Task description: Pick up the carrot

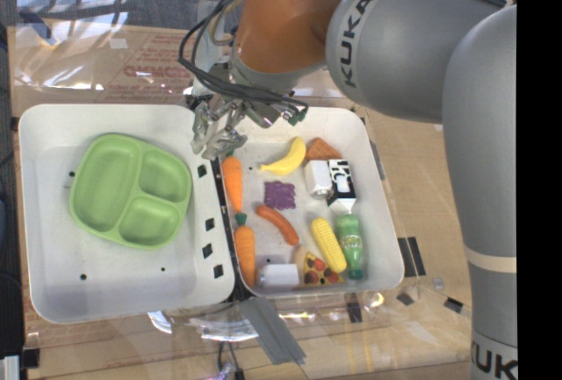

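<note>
The metal two-finger gripper hangs above the right white bin's left wall, finger spacing unclear. Two orange plastic carrots (both lying along that wall) remain ungrasped; pickup hasn't begun.

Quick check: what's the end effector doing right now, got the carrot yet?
End effector: open or shut cannot be told; it hangs just above the top end of the upper carrot, and no carrot shows in its grip.

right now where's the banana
The banana lies in the right bin, near its far edge, between the upper carrot to its left and the milk carton to its right, just above the purple grapes.
</note>
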Controlling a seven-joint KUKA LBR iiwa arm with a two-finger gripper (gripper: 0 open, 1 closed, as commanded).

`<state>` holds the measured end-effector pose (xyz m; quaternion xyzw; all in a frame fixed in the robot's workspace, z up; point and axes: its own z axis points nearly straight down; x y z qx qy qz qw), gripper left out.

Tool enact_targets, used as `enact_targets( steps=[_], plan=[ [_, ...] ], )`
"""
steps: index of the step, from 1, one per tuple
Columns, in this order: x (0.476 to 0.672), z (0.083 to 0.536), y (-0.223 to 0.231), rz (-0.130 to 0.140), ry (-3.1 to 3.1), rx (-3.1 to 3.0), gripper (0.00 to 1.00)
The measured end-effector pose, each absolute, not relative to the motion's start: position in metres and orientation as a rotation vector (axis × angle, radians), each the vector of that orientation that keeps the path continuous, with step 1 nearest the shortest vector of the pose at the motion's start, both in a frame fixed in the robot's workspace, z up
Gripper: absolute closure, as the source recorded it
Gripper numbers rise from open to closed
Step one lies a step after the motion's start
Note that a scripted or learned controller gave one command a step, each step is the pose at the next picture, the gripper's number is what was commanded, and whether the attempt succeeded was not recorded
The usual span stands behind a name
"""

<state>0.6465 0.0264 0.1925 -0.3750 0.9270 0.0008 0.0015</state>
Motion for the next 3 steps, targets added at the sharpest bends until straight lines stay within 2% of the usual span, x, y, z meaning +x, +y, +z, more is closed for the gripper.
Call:
enact_targets(
  steps=[1, 2, 3],
  plan=[
    [0.657, 0.219, 0.080, 0.000, 2.908, -1.179, 1.00],
    [0.657, 0.224, 0.129, 0.000, 2.842, -1.325, 1.00],
    [0.657, 0.213, 0.190, 0.001, 2.955, -1.046, 1.00]
  ],
)
